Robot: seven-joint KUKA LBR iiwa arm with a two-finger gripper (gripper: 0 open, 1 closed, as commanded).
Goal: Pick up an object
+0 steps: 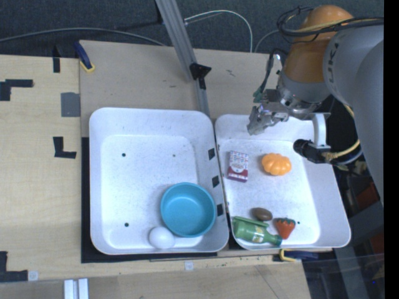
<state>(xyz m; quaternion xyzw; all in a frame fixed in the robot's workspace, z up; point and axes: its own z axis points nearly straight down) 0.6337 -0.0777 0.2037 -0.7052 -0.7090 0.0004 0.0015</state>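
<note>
Nearby, round orange pumpkin (275,164) — metal claw (257,125)

This was a robotics lab: left of the claw (260,122), a plywood desk (37,167) marked with black tape carried two white bins (100,185), loose cables (224,17) trailed over dark carpet (62,8), and a metal camera pole (177,33) rose behind.

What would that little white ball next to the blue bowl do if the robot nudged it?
The white ball looks round and smooth, so it would probably roll. It touches the blue bowl and sits near the left bin's front wall, which may stop it. It looks light.
</note>
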